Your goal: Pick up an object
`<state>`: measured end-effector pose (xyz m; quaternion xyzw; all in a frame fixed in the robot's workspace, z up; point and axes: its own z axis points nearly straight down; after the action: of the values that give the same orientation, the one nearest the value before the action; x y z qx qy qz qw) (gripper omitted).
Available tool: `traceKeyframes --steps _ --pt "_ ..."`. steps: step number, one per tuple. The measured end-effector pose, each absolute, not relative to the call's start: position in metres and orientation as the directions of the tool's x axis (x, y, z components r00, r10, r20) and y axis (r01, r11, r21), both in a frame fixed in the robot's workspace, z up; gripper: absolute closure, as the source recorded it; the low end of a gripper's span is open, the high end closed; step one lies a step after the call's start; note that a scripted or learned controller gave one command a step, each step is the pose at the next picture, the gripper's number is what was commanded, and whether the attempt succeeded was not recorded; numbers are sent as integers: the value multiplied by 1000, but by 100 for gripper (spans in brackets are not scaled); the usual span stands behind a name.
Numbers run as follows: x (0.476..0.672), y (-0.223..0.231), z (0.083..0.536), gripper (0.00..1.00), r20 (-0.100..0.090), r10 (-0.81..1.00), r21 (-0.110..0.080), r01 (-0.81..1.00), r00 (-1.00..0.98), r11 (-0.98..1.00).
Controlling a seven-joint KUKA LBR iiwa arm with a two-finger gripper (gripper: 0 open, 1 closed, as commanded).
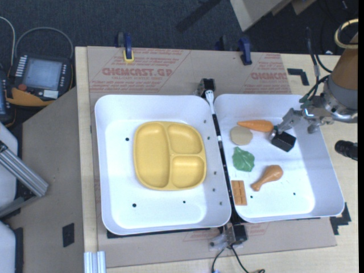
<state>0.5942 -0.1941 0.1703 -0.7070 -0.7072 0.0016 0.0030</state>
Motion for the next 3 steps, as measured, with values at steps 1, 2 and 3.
traceKeyframes --steps 1,2,3 --pt "592 -203 122 0 2 1000 -6 1000 1 -1" --pt "591 -202 82 0 2 1000 -6 1000 0 0" --pt "593 -203 96 100 -1 1000 1 1000 0 0"
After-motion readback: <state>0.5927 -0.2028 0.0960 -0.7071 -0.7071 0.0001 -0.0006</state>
